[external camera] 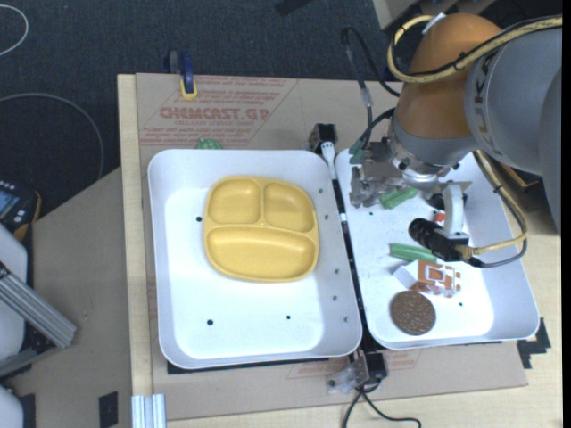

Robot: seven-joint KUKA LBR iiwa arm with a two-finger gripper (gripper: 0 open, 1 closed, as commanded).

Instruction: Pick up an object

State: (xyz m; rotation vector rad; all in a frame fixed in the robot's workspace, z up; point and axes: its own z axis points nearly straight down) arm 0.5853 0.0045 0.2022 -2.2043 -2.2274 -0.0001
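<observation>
The pick is not done, as far as the view shows. The gripper (368,192) is low over the far left part of the right bin (500,303), close to the wall shared with the left bin (178,315). Nothing can be seen clamped in it. Whether the claw is apart or together cannot be told, because the wrist and its metal parts hide the tips from above.

The likeliest target is a small green piece (397,196) lying on the bin floor just right of the gripper, partly tucked under the wrist. Its long axis seems to run from near-left to far-right, though part of it is hidden. By this judgement the closing, gripping and lifting are all left to do.

Nearer in the same bin lies a green stick (412,252), its long axis roughly left to right with the right end a little nearer. Just nearer than that sit an orange and white piece (439,278) and a brown disc (413,312). A yellow divided plate (261,228) lies flat in the left bin, well apart from the gripper.
</observation>
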